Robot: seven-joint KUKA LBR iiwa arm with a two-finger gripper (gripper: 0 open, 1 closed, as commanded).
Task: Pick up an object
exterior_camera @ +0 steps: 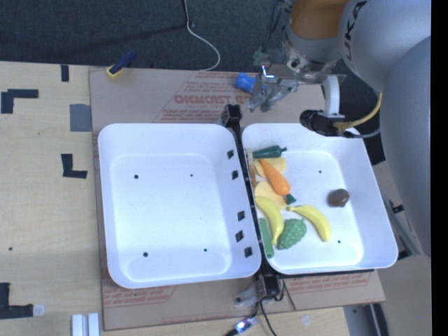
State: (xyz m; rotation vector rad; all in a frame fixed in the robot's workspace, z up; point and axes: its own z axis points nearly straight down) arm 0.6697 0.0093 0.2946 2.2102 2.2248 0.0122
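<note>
The right bin [350, 161] holds several toy foods along its left side. An orange carrot [278, 179] lies on a yellow piece [273, 165], with a dark green vegetable [269, 151] behind them. In front lie two yellow bananas [270, 214] [315, 220], a bumpy green item [292, 233] and a long green one [266, 238]. A brown round object [339, 197] sits alone toward the right wall. My gripper [269, 95] hangs above the bench just behind the bins' back edge, near the divide between them, apart from all the objects.
The left bin [168, 142] stands beside the right one. A small blue object [245, 82] sits just left of the gripper on the cardboard. A blue-and-yellow item [121, 63] lies at the far left back. A white cable [203, 40] trails behind.
</note>
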